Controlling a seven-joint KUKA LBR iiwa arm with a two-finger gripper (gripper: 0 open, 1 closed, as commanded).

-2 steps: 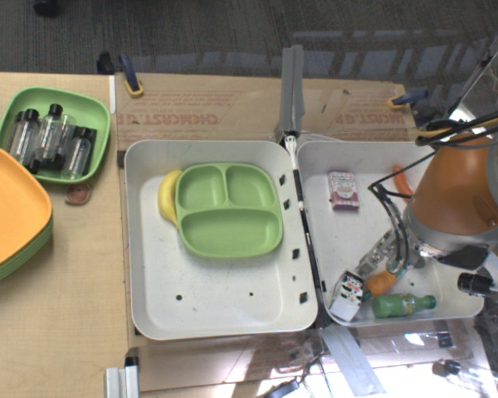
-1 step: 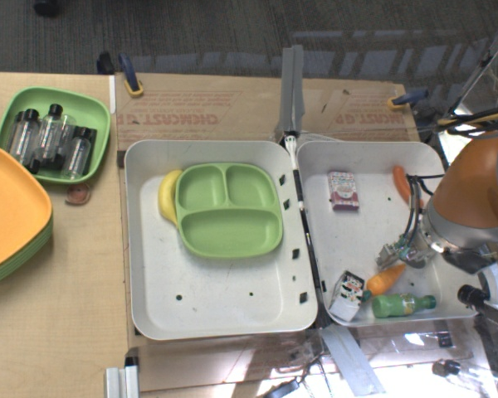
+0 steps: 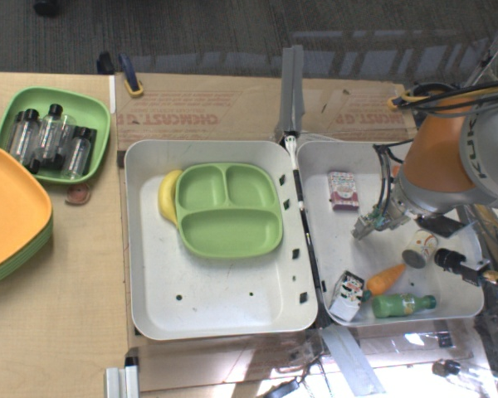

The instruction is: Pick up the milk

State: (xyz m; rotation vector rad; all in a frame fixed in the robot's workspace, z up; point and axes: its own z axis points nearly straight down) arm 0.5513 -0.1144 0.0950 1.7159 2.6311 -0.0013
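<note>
Two shallow white bins sit side by side on the bench. Left bin (image 3: 149,247): a green divided plate (image 3: 229,210) rests in its upper half, with a yellow object (image 3: 168,196) tucked against and partly under the plate's left edge. Right bin (image 3: 332,255): a small pink carton (image 3: 344,190) lies near the upper left; a milk carton (image 3: 347,296), white with a dark printed figure, lies tilted at the lower left corner against the bin wall; an orange carrot (image 3: 386,279) lies just beside it to the right; a green bottle (image 3: 404,305) lies on its side along the lower edge. The grey arm with its orange band (image 3: 440,160) reaches in from the right, and the gripper (image 3: 372,222) hangs over the middle of the right bin, well apart from the milk carton and nearer the pink carton. Nothing is seen between its fingers; whether they are spread or closed cannot be told from this angle. Left of the bins: a green tray of small dark-capped bottles (image 3: 54,135) and a stack of orange plates (image 3: 12,214).
</note>
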